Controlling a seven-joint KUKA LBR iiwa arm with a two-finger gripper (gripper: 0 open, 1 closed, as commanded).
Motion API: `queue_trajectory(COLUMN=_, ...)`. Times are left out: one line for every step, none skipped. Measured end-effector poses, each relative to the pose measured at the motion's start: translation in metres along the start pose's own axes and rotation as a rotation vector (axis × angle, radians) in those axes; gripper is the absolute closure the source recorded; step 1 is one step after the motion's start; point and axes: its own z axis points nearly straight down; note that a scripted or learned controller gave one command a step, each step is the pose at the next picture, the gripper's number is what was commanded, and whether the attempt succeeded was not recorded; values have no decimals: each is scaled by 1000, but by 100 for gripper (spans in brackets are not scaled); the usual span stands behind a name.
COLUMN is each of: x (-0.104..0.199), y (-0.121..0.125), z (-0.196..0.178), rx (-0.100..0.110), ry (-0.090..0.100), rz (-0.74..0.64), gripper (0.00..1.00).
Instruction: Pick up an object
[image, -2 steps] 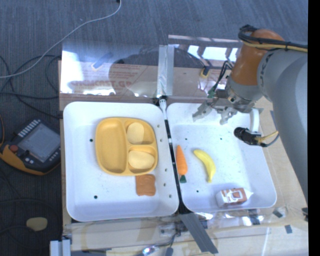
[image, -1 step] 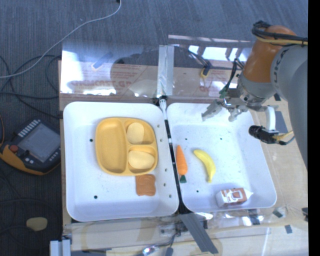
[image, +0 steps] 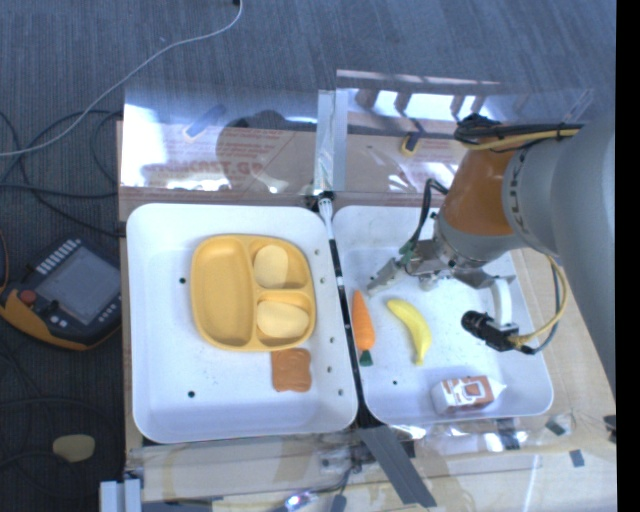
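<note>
The right bin (image: 520, 385) holds a yellow banana (image: 411, 326) near its middle, an orange carrot (image: 362, 320) along its left wall, and a small white and brown carton (image: 465, 393) at the front. My gripper (image: 405, 273) hangs low over the right bin, just above and behind the banana, under the arm's orange band (image: 478, 195). Nothing can be seen held in it. From this angle its state is unclear.
In the left bin (image: 160, 330) lies a yellow divided tray (image: 222, 290) with two pale round foods (image: 270, 265) in its right compartments. A brown square slice (image: 292, 371) sits in front of the tray. A black cable connector (image: 480, 325) hangs right of the banana.
</note>
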Motion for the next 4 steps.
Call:
queue_trajectory(x=11, y=-49, z=-1, rx=-4, ry=-1, rz=-108, gripper=0)
queue_trajectory(x=12, y=-47, z=-11, rx=-6, ry=2, rz=-107, gripper=100)
queue_trajectory(x=77, y=-1, z=-94, rx=10, ry=4, rz=-67, gripper=100)
queue_trajectory(x=90, y=-26, z=-96, rx=11, ry=4, rz=-208, gripper=100)
